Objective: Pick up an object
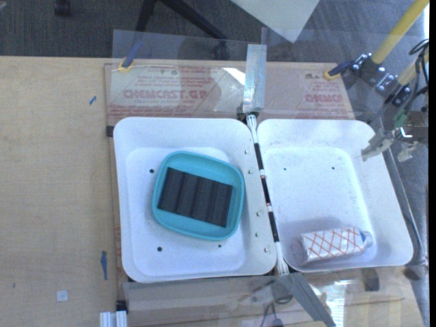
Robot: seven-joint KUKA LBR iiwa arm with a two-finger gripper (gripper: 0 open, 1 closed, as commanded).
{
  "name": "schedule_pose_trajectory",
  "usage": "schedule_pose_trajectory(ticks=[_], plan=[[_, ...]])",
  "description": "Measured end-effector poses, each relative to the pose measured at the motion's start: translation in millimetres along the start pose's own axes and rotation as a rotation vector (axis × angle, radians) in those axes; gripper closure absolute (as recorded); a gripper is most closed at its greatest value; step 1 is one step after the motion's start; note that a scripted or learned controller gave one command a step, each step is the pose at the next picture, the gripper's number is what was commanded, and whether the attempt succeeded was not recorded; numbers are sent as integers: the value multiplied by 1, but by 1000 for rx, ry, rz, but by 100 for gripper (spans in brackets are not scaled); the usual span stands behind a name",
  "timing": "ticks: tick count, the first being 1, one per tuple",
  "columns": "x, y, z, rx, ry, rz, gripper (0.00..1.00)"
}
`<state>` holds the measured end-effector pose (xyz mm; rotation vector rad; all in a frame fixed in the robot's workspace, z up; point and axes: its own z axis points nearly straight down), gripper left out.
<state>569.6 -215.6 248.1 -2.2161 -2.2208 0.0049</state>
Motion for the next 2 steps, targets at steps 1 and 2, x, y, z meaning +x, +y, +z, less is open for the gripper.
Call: schedule_pose_trajectory(ticks=[1, 2], plan=[[-9, -85, 31, -2, -1, -39, 0], [8, -89, 70, -1, 1, -599, 0]])
